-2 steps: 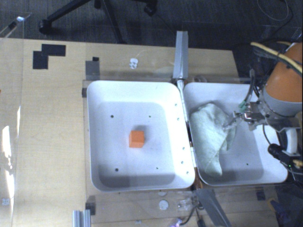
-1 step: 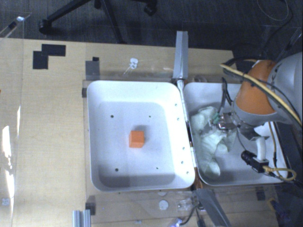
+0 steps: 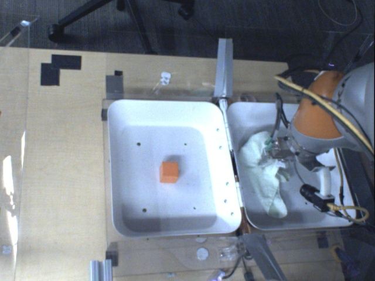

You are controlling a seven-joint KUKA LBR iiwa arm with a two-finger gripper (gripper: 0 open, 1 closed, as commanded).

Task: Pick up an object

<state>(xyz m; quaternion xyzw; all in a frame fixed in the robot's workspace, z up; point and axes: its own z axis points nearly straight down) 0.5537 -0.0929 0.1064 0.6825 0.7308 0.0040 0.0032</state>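
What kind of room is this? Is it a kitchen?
Probably a robot lab, not a kitchen. A grey arm reaches over two white bins on a wooden bench, and an office chair base stands on dark carpet behind.

Dark carpet floor [image 3: 263, 16], black chair base [image 3: 123, 4], light wooden bench [image 3: 53, 174], black tape marks [image 3: 55, 69]

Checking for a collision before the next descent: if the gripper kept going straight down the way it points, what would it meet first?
Most likely the white cloth in the right bin; the gripper is right over it, though depth is unclear.
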